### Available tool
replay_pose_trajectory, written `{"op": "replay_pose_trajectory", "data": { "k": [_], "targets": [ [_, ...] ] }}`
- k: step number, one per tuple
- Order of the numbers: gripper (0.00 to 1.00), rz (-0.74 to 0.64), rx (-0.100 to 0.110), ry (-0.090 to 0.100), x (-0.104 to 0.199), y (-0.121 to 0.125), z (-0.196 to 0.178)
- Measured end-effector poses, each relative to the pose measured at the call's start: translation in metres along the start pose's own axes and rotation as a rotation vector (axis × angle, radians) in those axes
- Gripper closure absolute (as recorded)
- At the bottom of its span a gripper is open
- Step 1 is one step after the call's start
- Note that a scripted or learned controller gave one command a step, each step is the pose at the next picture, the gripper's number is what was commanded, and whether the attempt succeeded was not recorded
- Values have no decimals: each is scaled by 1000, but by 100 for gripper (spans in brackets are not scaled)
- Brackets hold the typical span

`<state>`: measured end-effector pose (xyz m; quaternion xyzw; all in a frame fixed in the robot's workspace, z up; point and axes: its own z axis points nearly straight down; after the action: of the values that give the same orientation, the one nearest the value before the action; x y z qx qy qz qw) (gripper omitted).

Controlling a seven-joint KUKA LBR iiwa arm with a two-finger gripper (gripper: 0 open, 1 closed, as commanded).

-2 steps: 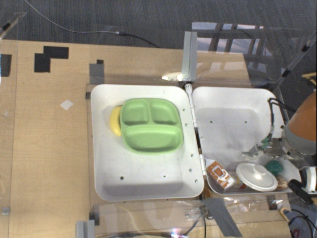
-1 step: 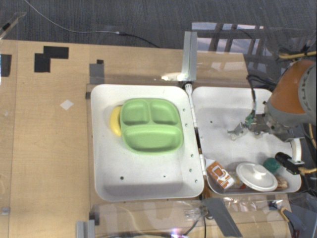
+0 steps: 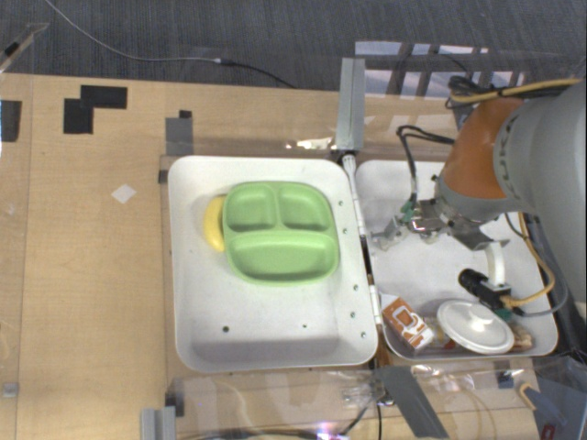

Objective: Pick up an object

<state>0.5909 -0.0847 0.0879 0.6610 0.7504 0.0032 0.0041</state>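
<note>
Two bins, four loose items. Left bin (image 3: 211, 328): green divided plate (image 3: 280, 232), yellow piece (image 3: 213, 225) tucked against its left edge. Right bin (image 3: 413, 273): brown packet (image 3: 406, 324) and white lid (image 3: 474, 326) by the near wall. Gripper (image 3: 404, 225) sits beside the right bin's left wall, apart from both; clenched or released cannot be told. Risk: grasping bare floor or scraping that wall.

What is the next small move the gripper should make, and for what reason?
Probably shift the gripper toward the lower edge of the right bin, above the orange packet. The gripper sits by the bin's left wall over bare floor, while the packet and the white dish lie along that lower edge.
</note>
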Motion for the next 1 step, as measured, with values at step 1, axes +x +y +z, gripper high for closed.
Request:
{"op": "replay_pose_trajectory", "data": {
  "k": [1],
  "targets": [
    [0,-145,3,0,-14,47,1]
  ]
}}
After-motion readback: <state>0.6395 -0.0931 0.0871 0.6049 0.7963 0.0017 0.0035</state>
